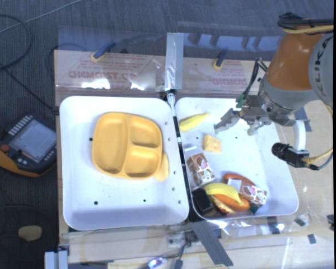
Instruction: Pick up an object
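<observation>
My gripper (240, 122) hangs over the back of the right bin (280, 172), open, with nothing between its fingers. To its left lies a pale yellow banana-shaped piece (193, 120). A small tan cracker-like square (212, 144) rests just in front of the left finger (226, 120). Nearer the front sit a brown-and-white packet (199, 168) and a pile: a yellow banana (223, 191), a red-orange item (238, 180), a printed wrapper (255, 194) and a dark object (202, 201).
The left bin (78, 195) holds a yellow divided tray (129, 144). A metal divider strip (173, 66) runs between the bins at the back. A black cable end (285, 153) hangs beside the right bin's right rim. A handheld pendant (25, 144) lies far left on the floor.
</observation>
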`<state>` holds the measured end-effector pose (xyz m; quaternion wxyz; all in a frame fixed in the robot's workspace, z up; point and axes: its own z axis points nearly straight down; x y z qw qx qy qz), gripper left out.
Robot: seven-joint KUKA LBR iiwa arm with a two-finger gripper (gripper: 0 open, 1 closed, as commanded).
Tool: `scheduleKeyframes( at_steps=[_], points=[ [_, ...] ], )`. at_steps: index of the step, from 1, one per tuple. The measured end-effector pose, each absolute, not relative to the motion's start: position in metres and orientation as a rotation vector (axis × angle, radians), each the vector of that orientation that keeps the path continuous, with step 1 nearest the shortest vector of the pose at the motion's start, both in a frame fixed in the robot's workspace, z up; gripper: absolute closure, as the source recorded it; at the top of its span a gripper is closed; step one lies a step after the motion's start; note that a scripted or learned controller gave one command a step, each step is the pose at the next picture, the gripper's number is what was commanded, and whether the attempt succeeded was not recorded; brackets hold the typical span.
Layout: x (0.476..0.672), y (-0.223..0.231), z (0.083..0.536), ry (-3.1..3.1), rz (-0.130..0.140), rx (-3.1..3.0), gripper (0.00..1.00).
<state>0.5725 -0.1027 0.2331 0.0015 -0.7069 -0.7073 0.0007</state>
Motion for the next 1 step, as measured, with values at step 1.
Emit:
scheduleKeyframes(
  at_steps=[1],
  points=[
    [0.5994, -0.1049, 0.0916, -2.411, -0.001, -2.015, 0.00]
  ],
)
